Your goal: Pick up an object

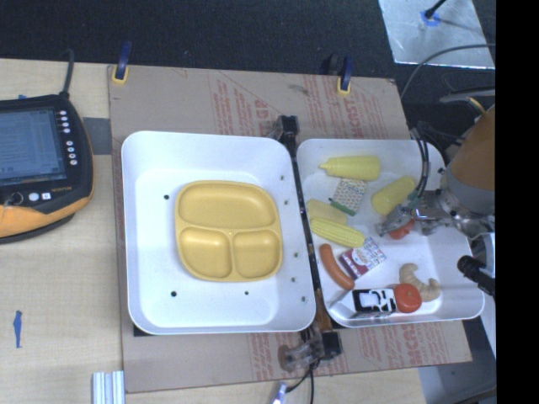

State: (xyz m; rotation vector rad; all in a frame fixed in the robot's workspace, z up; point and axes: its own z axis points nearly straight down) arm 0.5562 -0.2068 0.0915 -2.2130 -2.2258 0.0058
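While the arm [472, 162] reaches in from the right, end effector [397, 224] low over right bin [455, 310], finger state unclear, beside yellow corn [392, 195]

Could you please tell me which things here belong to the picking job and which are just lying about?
Job: end effector; right bin with corn cobs, yellow cup, sausage, tomato.

Lying about: yellow divided plate in left bin; teach pendant; blue clamps.

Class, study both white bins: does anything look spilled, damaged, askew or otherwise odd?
Nothing looks spilled or damaged. The yellow divided plate lies flat in the left bin. The toy foods, such as the corn cob and sausage, lie jumbled inside the right bin.
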